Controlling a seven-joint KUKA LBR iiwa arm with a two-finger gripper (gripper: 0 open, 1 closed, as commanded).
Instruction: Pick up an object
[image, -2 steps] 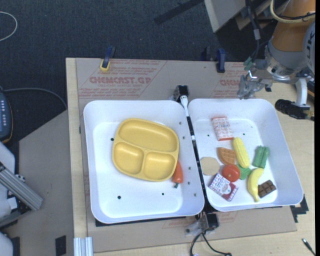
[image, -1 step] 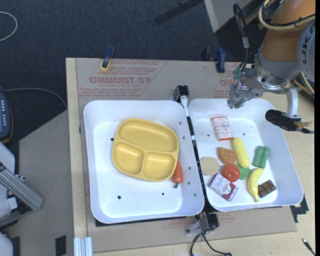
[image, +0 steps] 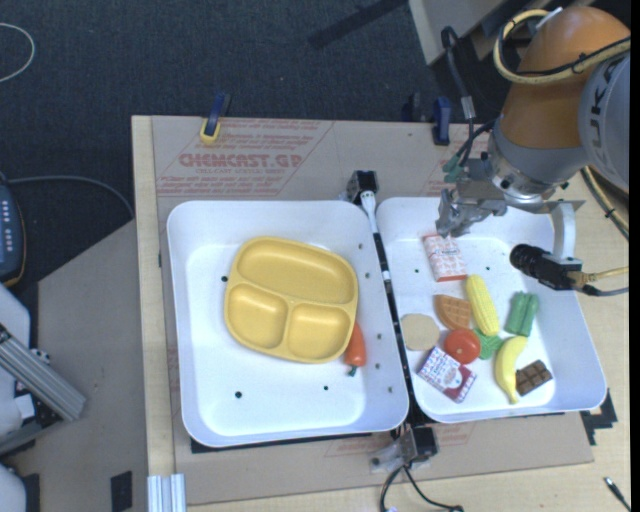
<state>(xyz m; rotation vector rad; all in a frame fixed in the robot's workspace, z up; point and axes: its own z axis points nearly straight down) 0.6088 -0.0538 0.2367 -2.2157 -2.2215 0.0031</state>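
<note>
My gripper (image: 452, 226) hangs over the back of the right bin (image: 580, 340), just above a small red-and-white packet (image: 444, 257). Its fingers point down at the packet's far end and nothing sits between them. In front of the packet lies a cluster: a waffle-like brown piece (image: 452, 310), a corn cob (image: 482, 304), a red tomato (image: 461, 346), a green pepper (image: 521, 313), a banana (image: 509, 364), a chocolate bar (image: 533, 376), a red-and-white carton (image: 444, 374) and a tan disc (image: 419, 330).
The left bin (image: 200, 350) holds a yellow divided plate (image: 290, 298) with an orange-red carrot (image: 356, 347) at its right edge. A black cylinder (image: 540, 265) juts from the wrist over the right bin. Clamps sit along the divider between the bins.
</note>
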